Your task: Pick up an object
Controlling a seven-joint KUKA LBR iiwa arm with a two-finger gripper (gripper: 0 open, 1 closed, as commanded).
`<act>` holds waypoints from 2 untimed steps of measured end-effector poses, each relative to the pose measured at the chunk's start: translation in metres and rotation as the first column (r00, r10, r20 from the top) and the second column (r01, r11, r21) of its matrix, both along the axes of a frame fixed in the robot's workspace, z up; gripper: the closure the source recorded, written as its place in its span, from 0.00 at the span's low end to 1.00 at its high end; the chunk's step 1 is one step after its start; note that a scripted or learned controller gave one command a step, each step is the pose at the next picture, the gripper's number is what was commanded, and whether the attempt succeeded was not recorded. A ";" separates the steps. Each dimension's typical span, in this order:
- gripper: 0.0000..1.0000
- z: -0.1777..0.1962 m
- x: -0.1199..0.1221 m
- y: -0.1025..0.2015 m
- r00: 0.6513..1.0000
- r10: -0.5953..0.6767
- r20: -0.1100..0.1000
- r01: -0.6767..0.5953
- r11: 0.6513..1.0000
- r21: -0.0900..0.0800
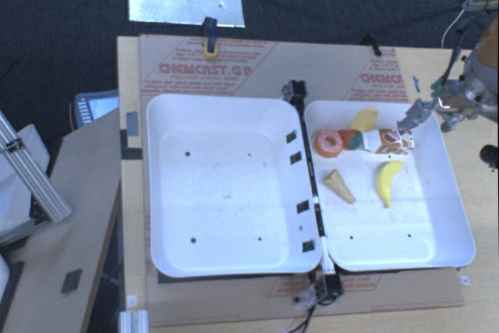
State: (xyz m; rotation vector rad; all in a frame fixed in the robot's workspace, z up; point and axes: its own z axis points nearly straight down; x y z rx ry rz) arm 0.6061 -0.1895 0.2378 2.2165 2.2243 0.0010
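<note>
- At frame left: one white bin (226, 191), bare floor, on the bench (132, 74). Count: one.
- At frame centre-right: a second white bin (437, 246), touching the first along the black-clipped seam. It holds all the candidate objects, bunched in its upper half.
- One pink doughnut (328, 142), nearest the seam.
- One tan cone (340, 186), lying on its side below the doughnut, apart from the rest.
- One yellow wedge (364, 120), at the upper wall of the bin.
- One small printed carton (386, 141), orange, white and red, lying between doughnut and pincer, touching or nearly touching both neighbours.
- One banana (387, 182), lying below the carton, clear on all sides.
- At frame right: one pincer (412, 118), hanging just beside the carton's right end near the bin's upper wall. Whether it is wide or narrow I cannot tell; nothing is visibly between its tips.
- Handling note, as judgement: the carton is closest. Descend centred over it, closing across its short side, and avoid nudging the doughnut. The banana is the cleaner alternative.
</note>
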 end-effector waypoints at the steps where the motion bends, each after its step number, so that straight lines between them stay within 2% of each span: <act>1: 0.00 -0.109 0.033 -0.017 1.000 0.002 -0.003 -0.002 1.000 0.000; 2: 0.00 -0.124 0.015 -0.017 1.000 -0.002 -0.001 0.002 1.000 0.000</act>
